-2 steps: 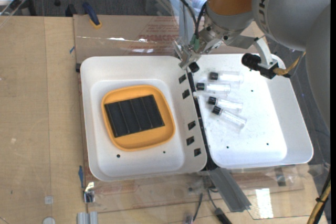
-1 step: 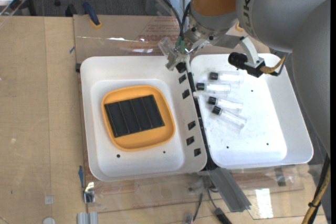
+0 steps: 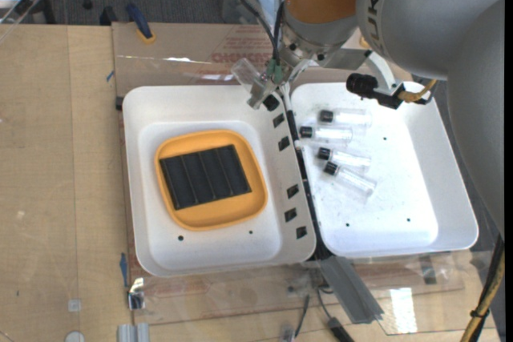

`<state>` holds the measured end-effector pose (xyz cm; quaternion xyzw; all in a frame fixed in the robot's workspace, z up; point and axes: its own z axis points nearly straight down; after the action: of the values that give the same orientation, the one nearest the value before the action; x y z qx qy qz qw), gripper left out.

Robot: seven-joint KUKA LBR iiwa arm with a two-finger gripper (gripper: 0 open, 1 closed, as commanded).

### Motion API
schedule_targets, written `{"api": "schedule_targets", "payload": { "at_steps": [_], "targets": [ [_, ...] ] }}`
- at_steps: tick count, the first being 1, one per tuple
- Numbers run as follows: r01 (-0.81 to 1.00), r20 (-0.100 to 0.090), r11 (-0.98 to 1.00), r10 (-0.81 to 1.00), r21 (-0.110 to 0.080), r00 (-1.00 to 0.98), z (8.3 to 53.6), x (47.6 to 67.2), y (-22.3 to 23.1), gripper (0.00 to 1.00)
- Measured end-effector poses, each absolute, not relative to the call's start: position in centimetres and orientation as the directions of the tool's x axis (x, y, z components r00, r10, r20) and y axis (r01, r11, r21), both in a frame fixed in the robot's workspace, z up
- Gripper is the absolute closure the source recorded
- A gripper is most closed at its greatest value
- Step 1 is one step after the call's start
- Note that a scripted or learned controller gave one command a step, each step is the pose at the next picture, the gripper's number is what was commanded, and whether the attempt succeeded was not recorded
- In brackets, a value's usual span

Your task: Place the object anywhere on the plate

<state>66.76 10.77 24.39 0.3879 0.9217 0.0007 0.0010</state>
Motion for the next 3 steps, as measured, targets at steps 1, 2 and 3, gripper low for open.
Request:
{"api": "schedule_targets", "payload": {
  "at_steps": [1, 2, 3],
  "targets": [
    [0.635, 0.001, 0.773, 0.635, 0.000, -0.773, 24.8, 66.2, 11.8, 1.00],
    [0.547, 0.002, 0.837, 0.547, -0.001, -0.837, 19.1, 65.1, 10.7, 1.00],
    [0.424, -0.003, 0.906, 0.424, 0.003, -0.906, 22.1, 65.8, 10.0, 1.00]
  ]
}}
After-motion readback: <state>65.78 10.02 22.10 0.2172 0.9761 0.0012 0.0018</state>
